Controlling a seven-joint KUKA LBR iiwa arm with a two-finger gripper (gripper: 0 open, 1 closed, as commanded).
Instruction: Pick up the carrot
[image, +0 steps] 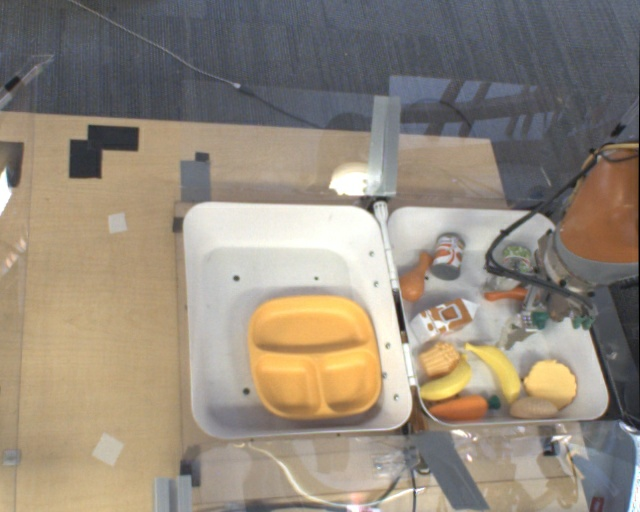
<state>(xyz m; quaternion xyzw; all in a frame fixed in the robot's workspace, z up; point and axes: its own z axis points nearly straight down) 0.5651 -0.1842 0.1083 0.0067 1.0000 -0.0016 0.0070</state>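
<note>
Near edge of right bin (600, 405): carrot (459, 407) lies flat by near-left corner, touching banana (447, 383). Two bananas, second (499, 370) beside it. One cracker (438, 357), one potato (533, 407), one yellow round piece (551, 382). Jaws (527, 325) hang over bin's right middle, well apart from carrot, nothing seen between them; jaw width cannot tell. Arm (600, 215) reaches in from right edge, orange band up. Left bin (205, 300): one yellow tray (314, 355). Far: one can (448, 255).

You see an orange carrot (459, 408) beside two yellow bananas (497, 369), a yellow-orange divided plastic tray (314, 355) in the white left bin (215, 300), and black squares (100, 147) on the tan wooden worktop (90, 320).
</note>
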